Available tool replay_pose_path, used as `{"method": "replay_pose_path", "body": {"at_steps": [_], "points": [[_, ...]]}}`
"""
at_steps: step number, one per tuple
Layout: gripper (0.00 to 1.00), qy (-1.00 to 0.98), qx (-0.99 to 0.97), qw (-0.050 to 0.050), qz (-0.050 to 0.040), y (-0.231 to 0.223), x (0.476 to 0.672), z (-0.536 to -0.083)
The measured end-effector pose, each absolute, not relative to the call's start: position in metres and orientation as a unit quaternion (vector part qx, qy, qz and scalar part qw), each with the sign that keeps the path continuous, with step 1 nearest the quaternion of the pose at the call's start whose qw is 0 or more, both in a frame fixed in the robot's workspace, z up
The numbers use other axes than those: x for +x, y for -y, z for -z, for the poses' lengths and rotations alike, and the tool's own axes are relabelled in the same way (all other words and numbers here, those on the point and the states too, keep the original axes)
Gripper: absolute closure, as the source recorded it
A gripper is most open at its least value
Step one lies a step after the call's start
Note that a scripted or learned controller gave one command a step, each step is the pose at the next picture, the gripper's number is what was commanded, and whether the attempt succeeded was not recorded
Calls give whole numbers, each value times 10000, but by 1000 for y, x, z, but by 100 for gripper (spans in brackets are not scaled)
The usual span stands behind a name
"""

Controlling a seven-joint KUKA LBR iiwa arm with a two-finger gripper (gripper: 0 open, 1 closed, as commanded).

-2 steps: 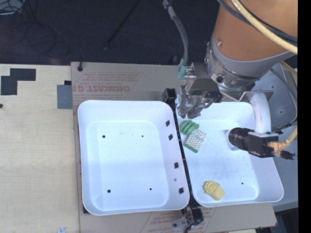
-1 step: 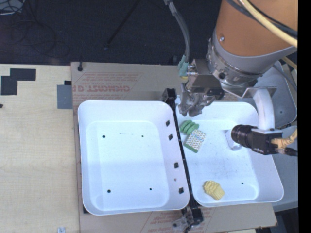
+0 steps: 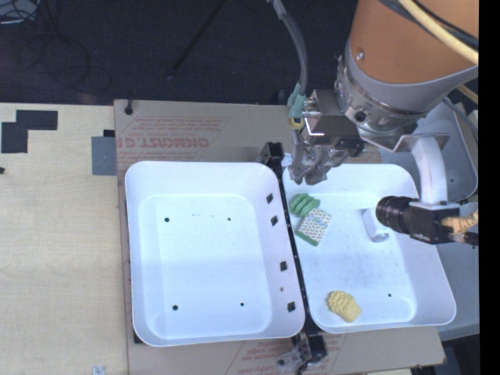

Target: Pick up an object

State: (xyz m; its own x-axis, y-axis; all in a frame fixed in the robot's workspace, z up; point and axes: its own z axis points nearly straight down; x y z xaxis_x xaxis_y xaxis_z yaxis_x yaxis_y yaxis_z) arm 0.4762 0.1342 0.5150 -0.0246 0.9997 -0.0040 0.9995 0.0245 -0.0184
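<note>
Three small things lie in the right bin [image 3: 437, 303]. A green piece [image 3: 303, 205] sits near the bin's left wall, toward the far end, and a white-and-green patterned block [image 3: 316, 226] lies touching it on its near side. A yellow lump [image 3: 343, 305] rests near the bin's front edge, left of the middle and well apart from the other two. A small pale cylinder [image 3: 374, 226] lies toward the right side of the same bin, just beside a black cylindrical fitting [image 3: 406, 217] that reaches in from the right. The gripper [image 3: 311, 170] hangs over the far left corner of the right bin, just above the green piece and apart from it; nothing shows between its tips, and whether they are apart or together cannot be told. Above it the arm's grey wrist and orange band [image 3: 398, 30] fill the upper right. The left bin [image 3: 141, 248] stands alongside, the two joined at a black-clipped seam, both on a cardboard sheet [image 3: 195, 135] on the bench [image 3: 55, 256].
</note>
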Motion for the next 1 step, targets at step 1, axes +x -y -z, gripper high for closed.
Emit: {"method": "replay_pose_path", "body": {"at_steps": [1], "points": [[100, 7175, -6965, 61, -98, -135, 476, -524]]}}
